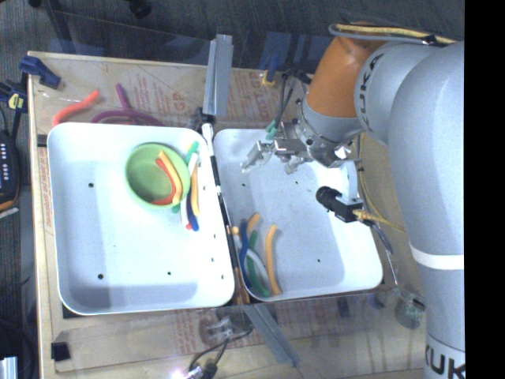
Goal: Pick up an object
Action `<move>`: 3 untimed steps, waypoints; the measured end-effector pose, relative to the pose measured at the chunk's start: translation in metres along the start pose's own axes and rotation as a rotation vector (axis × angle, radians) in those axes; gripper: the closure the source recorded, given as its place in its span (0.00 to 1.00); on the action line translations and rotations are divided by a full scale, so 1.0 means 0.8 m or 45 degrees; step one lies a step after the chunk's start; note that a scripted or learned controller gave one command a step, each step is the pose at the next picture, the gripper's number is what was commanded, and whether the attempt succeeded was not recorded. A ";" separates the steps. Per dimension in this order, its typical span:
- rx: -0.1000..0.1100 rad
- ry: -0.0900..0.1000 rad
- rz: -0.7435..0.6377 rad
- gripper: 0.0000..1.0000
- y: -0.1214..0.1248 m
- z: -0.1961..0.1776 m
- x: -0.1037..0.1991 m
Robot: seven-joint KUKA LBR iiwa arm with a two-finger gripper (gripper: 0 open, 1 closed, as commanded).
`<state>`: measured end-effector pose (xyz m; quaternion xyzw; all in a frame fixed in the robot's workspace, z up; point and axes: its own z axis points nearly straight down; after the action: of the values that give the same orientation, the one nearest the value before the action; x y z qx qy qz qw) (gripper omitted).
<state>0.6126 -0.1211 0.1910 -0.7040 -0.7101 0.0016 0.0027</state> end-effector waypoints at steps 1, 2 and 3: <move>-0.004 -0.008 -0.168 0.00 -0.053 0.112 0.005; -0.016 -0.006 -0.109 0.00 -0.123 0.122 -0.005; -0.019 -0.010 -0.118 1.00 -0.121 0.109 -0.006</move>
<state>0.5153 -0.1264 0.1048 -0.6705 -0.7419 -0.0012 -0.0053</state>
